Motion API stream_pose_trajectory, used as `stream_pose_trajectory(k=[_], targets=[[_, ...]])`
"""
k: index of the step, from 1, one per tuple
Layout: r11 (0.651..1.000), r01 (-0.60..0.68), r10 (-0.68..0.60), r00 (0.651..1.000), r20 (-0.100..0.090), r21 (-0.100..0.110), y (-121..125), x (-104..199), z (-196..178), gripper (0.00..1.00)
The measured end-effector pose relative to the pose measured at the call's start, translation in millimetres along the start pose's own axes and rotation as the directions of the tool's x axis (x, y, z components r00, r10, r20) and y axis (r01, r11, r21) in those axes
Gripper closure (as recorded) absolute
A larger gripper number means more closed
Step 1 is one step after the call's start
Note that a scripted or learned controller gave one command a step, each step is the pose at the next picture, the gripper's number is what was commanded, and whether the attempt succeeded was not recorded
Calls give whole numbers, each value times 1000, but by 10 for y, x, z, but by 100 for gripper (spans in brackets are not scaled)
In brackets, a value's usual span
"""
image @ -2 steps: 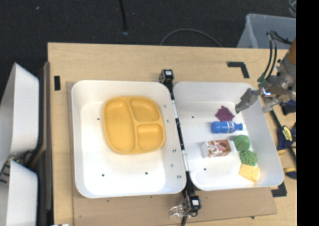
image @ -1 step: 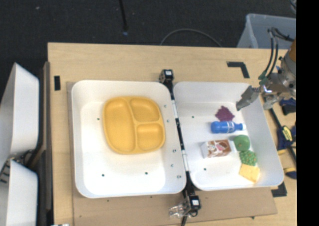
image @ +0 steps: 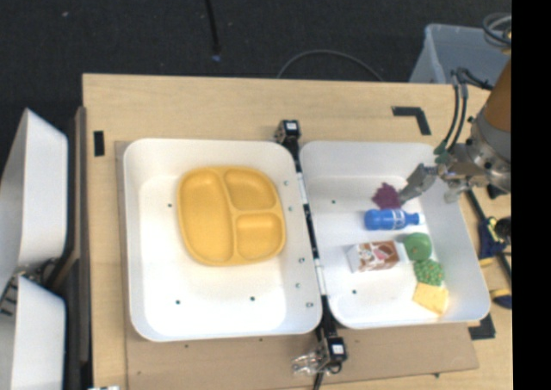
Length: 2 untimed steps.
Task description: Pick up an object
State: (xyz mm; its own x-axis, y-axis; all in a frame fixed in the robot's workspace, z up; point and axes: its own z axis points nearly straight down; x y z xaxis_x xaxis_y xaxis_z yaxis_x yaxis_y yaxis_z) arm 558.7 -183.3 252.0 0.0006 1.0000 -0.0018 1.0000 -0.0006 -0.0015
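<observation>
The right bin (image: pixel 344 164) holds several small objects. A purple toy (image: pixel 387 195) lies near its middle, with a blue bottle (image: pixel 389 219) on its side just below. Further down are a red-and-white packet (image: pixel 374 256), a green round piece (image: pixel 418 245), a green bumpy piece (image: pixel 428 272) and a yellow block (image: pixel 431 297). My gripper (image: pixel 435 188) hangs over the bin's upper right part, just right of the purple toy. Its fingers stand open with nothing between them.
The left bin (image: pixel 155 294) bears a yellow divided plate (image: pixel 231 213). A grey-blue box (image: pixel 456 52) stands off the bench at the back right. A black cable (image: pixel 207 1) runs across the dark floor behind the bench.
</observation>
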Motion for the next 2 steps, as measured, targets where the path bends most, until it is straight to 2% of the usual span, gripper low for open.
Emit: stream_pose_trajectory(k=[1, 2], targets=[[1000, -1, 1, 1000, 0, 0, 57, -49, 445, 0], [1000, -1, 1, 1000, -1, 2, 86, 36, 966, 0]])
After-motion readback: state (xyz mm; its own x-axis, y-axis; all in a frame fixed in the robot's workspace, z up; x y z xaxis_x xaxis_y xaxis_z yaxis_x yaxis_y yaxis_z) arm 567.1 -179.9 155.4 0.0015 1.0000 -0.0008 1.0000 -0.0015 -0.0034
